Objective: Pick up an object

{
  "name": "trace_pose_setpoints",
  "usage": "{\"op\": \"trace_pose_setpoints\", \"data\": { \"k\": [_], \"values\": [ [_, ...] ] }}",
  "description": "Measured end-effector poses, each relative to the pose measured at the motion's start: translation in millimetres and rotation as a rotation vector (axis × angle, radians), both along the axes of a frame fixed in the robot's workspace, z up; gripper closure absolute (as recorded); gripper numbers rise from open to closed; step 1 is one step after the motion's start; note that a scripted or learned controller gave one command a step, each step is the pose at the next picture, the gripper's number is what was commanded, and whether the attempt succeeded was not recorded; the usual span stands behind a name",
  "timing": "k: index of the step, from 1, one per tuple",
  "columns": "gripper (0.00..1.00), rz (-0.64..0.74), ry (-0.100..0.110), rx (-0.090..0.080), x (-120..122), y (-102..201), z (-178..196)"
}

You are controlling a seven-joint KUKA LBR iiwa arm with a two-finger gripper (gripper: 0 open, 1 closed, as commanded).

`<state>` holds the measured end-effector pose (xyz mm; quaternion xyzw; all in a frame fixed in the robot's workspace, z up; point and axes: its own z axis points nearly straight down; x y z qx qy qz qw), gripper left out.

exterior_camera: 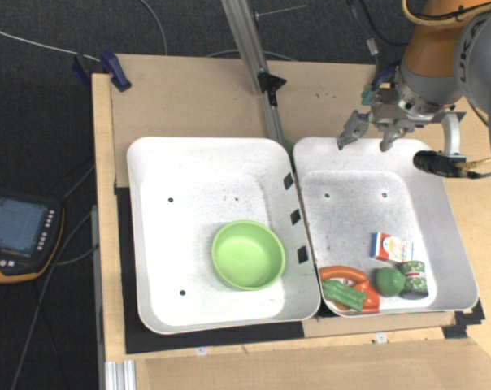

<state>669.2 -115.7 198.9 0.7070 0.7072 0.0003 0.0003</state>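
Arm: grey with an orange band, reaching in from the right, its wrist above the far edge of the right bin (441, 242).
Jaws: the gripper (364, 140) hangs over the far rim of the right bin; its two fingers are spread well apart, with nothing between them.
Right bin: the loose things are crowded into its near corner, well apart from the gripper.
Candidates: a small box (390, 248) in white, red and blue; a green ball (388, 281) just in front of it; a small can (414, 278) touching or just beside the ball on its right; an orange dish (343, 276) with a green vegetable (345, 293) lying in it at the near rim.
Left bin (189, 177): a green bowl (247, 254) sits upright toward its near right part.
Bench: a metal pole (254, 51) runs up from between the bins; a handheld pendant (18, 234) lies off the left side.
Progress: nothing is lifted yet; by my judgement the task is at its start.
Left to do: choose one thing, carry the gripper across the bin to the near corner, descend, close and lift.
Risk: the things lie close together, so the fingers may nudge a neighbour.
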Motion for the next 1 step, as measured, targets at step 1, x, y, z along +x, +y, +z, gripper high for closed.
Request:
{"op": "trace_pose_setpoints", "data": {
  "k": [1],
  "values": [
    [0.0, 0.0, 0.004, 0.001, 0.2, 10.0, -48.7]
  ]
}}
